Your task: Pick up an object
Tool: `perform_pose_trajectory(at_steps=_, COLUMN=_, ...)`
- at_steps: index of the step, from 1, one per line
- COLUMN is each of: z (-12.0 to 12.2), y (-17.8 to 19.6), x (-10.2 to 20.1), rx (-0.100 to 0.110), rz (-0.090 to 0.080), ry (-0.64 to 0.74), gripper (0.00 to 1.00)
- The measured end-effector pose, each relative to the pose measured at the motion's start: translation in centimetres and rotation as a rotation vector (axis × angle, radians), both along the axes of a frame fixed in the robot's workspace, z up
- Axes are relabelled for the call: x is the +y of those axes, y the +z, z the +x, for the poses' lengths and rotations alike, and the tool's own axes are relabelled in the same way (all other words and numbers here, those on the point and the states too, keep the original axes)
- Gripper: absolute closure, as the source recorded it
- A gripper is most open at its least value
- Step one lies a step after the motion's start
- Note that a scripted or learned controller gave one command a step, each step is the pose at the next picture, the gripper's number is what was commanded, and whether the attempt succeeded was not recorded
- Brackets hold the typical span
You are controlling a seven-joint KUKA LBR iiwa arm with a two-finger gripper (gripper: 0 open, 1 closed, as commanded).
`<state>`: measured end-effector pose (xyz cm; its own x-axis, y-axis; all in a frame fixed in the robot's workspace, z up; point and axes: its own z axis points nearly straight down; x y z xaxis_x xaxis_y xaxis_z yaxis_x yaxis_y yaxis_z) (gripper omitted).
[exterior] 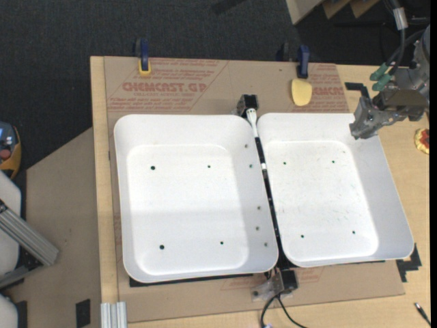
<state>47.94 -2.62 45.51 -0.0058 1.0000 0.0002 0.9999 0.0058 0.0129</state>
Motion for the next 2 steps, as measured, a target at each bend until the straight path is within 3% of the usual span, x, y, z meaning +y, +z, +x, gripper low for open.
perform_pose_trajectory(at_steps=1, z=3.2, y=-13.2, x=0.9, rx=0.023, rz=0.0, ry=-0.006, gripper=1.0)
perform_pose_trajectory(at_steps=2, z=0.6, y=6.0, x=5.0, rx=-0.006, rz=0.002, ry=-0.001, gripper=1.0)
